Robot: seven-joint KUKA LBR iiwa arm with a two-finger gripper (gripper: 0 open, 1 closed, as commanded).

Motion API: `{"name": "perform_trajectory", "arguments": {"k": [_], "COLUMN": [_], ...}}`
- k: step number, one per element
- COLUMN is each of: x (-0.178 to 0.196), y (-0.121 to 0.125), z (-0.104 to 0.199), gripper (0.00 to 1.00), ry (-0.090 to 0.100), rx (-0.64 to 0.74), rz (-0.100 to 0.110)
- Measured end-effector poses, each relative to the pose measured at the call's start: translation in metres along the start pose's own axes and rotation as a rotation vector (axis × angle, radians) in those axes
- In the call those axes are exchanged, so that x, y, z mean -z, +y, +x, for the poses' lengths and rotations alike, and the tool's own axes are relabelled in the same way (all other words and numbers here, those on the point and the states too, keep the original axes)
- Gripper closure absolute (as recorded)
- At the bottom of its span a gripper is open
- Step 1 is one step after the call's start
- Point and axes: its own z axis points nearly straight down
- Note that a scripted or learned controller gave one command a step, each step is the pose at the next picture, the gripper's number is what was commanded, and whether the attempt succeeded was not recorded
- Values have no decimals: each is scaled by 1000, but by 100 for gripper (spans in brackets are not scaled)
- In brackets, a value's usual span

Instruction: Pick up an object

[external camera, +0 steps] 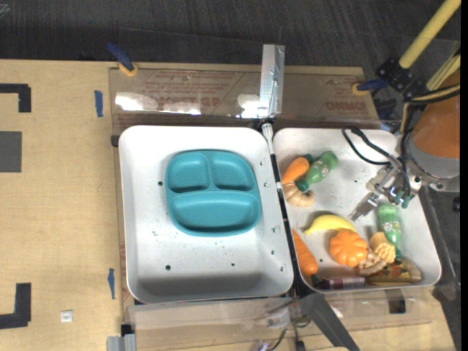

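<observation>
A teal divided plate (212,191) lies in the left bin (139,196), seemingly flat.

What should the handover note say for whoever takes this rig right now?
Gripper: low over the right bin, close by a green bottle; fingers unclear, nothing seen held.
Right bin contents: second green bottle, carrot, banana, orange pumpkin, other toy food.
Left bin: teal divided plate.
Done: arm is down in the right bin.
Left: grasp and lift one object.
</observation>
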Motion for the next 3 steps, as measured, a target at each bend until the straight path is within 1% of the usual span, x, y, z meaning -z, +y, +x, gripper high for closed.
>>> {"name": "perform_trajectory", "arguments": {"k": [1, 2, 3], "x": [-51, -59, -60], "y": [-17, -10, -15], "z": [80, 72, 18], "gripper": [0, 0, 0], "ry": [12, 6, -1], "rx": [-95, -106, -125], "rz": [5, 0, -3]}}
